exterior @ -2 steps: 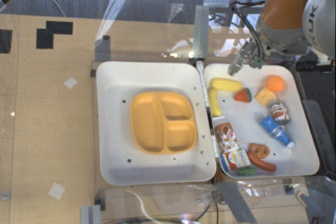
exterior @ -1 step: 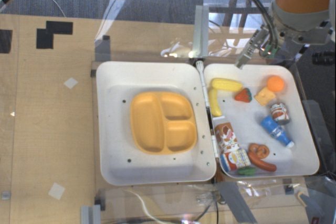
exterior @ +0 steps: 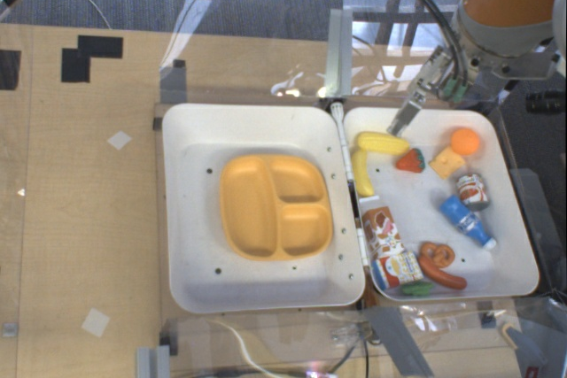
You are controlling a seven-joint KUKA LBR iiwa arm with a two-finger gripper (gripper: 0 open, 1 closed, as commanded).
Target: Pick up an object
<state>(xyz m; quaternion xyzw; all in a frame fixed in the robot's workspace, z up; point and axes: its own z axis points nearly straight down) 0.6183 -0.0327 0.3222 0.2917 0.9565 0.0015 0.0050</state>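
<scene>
The right bin (exterior: 518,217) holds several toy foods. A yellow banana (exterior: 362,171) lies along its left wall, with another yellow piece (exterior: 383,142) across its top end. Beside those sit a red strawberry (exterior: 409,160), a yellow cheese wedge (exterior: 447,163) and an orange (exterior: 464,141). My gripper (exterior: 399,127) hangs at the bin's back left, its tip just above the yellow piece. Nothing shows in its grasp.
Lower in the right bin are a small can (exterior: 471,189), a blue bottle (exterior: 467,221), a printed carton (exterior: 387,245), a pretzel (exterior: 437,254), a sausage (exterior: 443,280) and a green piece (exterior: 415,288). The left bin (exterior: 190,190) holds a yellow divided tray (exterior: 273,206).
</scene>
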